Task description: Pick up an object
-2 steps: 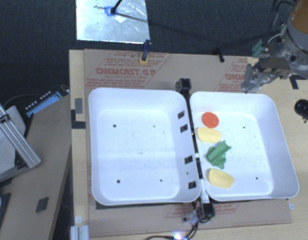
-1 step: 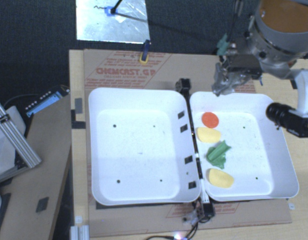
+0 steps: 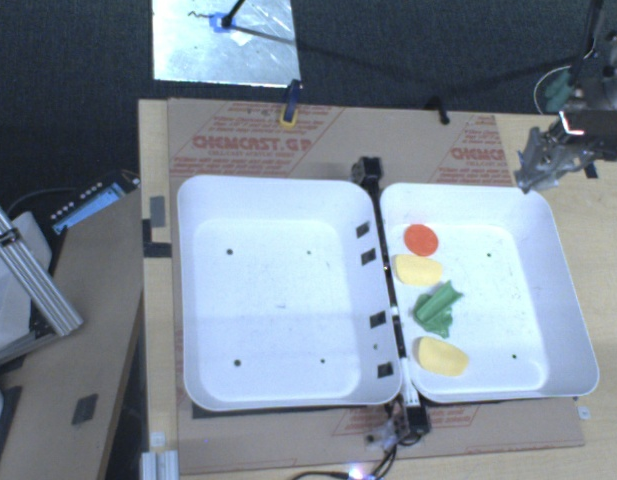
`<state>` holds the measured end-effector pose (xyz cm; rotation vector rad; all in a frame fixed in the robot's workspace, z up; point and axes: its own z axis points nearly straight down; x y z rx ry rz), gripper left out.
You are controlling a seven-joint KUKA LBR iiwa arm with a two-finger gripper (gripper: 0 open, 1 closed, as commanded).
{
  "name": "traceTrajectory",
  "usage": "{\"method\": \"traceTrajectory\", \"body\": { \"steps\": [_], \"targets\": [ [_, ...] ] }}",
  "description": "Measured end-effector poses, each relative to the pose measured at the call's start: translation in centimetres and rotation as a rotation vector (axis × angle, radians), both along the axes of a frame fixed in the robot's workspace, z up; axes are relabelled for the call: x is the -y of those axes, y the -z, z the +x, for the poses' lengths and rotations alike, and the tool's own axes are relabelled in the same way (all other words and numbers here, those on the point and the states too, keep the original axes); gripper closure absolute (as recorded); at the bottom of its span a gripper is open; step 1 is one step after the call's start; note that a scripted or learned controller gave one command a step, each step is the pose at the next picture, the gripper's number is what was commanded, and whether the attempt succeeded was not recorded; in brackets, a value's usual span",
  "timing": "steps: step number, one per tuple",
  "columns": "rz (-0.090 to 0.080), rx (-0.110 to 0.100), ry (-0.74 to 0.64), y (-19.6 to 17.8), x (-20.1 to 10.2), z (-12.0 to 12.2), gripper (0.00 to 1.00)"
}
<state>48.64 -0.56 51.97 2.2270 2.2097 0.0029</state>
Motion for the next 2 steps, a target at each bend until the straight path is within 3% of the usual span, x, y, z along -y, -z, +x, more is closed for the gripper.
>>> {"method": "traceTrajectory", "body": {
  "steps": [1, 2],
  "targets": [
    [-0.003, 0.001, 0.003, -1.7, 12.5, -0.1, 1.00],
    [0.003, -0.008, -0.015, 5.7, 9.3, 5.8, 1.00]
  ]
}}
